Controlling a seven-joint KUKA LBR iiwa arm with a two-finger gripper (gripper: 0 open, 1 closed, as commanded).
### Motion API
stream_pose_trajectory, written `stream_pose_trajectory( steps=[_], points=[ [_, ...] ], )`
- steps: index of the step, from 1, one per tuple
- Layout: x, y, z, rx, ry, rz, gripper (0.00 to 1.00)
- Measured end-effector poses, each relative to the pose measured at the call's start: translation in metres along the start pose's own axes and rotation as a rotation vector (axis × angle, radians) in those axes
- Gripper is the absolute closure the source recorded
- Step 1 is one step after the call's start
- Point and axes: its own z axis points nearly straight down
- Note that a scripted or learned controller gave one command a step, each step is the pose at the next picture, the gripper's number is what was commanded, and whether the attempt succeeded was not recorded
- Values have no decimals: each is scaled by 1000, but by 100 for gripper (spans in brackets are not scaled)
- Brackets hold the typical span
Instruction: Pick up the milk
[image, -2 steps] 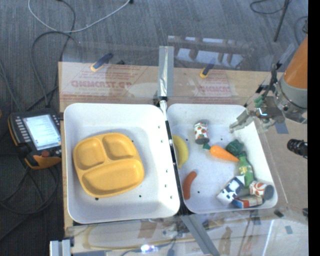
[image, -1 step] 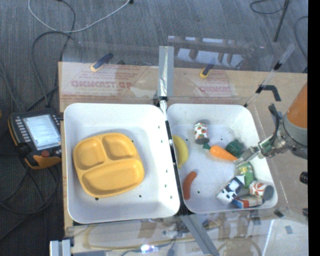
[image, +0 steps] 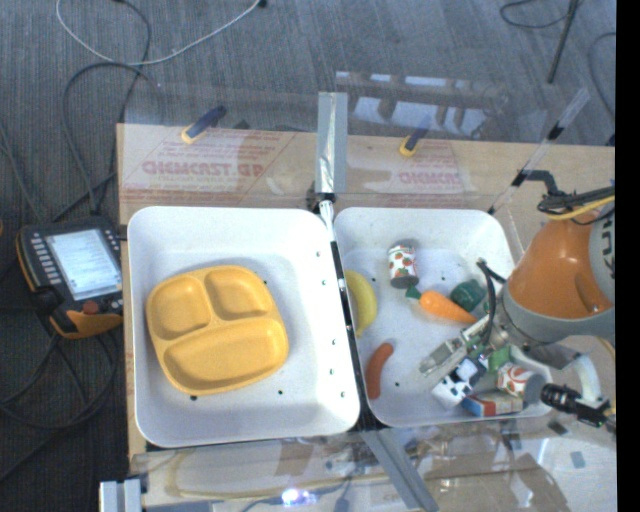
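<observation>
The milk (image: 458, 381) is a small white carton with black cow patches. It lies tilted near the front right of the right bin (image: 420, 225). My gripper (image: 452, 353) hangs low just above and to the left of the carton, at its upper edge, with the orange-banded wrist (image: 558, 270) behind it to the right. Nothing is visibly lifted; the carton looks to be resting on the bin floor.
Crowding the milk are a red-and-blue carton (image: 493, 405) and a red-white cup (image: 516, 378). A carrot (image: 445, 306), green item (image: 467, 294), strawberry-print can (image: 402, 264), yellow fruit (image: 362, 300) and red sausage (image: 377, 368) share that bin. The left bin (image: 160, 225) holds a yellow divided tray (image: 216, 328).
</observation>
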Motion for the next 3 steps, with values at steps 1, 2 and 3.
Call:
stream_pose_trajectory(
  steps=[1,2,3],
  points=[
    [-21,-4,1,-4,32,18,0],
    [-28,-4,-8,-7,11,25,100],
    [-48,15,-1,4,13,21,100]
  ],
)
